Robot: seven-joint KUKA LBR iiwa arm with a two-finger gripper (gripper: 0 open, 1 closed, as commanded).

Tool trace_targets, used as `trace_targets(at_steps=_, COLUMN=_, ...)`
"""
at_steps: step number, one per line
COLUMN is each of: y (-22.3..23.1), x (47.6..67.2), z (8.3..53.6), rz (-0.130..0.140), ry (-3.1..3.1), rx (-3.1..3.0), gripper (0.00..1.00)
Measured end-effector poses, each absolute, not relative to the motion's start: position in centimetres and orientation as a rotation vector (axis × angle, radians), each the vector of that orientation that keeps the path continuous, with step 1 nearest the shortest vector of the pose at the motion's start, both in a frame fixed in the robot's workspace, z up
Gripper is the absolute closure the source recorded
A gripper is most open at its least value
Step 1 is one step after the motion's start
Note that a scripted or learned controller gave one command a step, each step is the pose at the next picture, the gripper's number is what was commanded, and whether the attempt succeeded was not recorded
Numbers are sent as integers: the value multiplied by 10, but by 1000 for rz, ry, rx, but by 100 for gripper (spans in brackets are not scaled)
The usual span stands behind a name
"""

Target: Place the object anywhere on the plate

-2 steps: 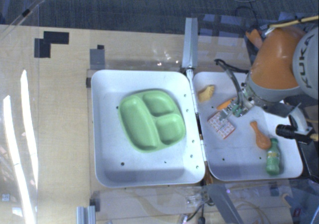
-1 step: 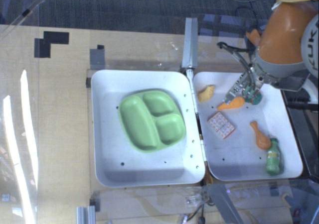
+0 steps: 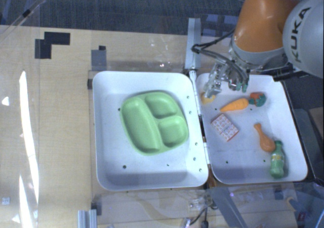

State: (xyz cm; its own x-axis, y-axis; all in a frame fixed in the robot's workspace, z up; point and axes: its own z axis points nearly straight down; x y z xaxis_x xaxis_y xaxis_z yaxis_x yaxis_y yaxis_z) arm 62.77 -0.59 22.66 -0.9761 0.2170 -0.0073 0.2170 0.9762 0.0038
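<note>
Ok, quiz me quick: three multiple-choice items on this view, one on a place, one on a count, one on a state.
1. Where is the green plate?
A. left bin
B. right bin
C. bare bench

2. How many compartments does the plate have?
A. two
B. three
C. five

3. What lies on the plate?
A. the carrot
B. the waffle
C. nothing yet

Answers: 1 A, it sits in the left bin. 2 B, ridges split it into three. 3 C, the carrot and waffle lie in the right bin.

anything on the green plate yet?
No: the green plate in the left bin has all its compartments bare, and the carrot lies in the right bin.
</note>
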Motion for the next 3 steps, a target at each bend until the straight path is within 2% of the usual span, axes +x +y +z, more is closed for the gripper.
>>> trace_targets(at_steps=1, y=-41, x=528, z=254, rz=2, ry=3056, rx=704, gripper=100)
trace_targets(at_steps=2, y=-70, x=495, z=249, rz=1, ry=3068, rx=654, gripper=100)
trace_targets(at_steps=3, y=-95, x=490, z=235, rz=1, ry=3100, rx=479, gripper=100)
